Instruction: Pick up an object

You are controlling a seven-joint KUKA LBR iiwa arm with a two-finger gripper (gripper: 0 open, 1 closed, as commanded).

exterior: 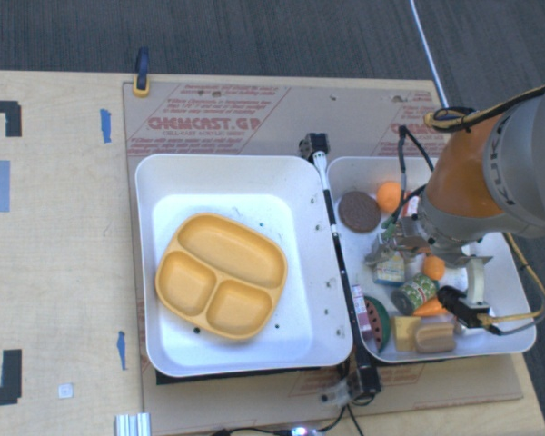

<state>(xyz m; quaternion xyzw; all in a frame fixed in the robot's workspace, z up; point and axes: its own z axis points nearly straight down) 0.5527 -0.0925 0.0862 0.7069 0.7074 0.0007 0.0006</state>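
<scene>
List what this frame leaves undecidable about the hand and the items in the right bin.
- Hand: the arm's orange wrist covers most of it in the camera view, so its contact with any item is unclear.
- Small carton: partly under the hand, label too small to read.
- Green item: too small and crowded to identify.
- Right bin: its upper right part is covered by the arm.

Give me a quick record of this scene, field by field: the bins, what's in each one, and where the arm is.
left bin: holds a yellow divided plate, three compartments
right bin: crowded with small items
items seen: brown disc, orange ball, watermelon slice, tan block
arm: grey with orange band, over the right bin
gripper: down among the items; grasp unclear
</scene>
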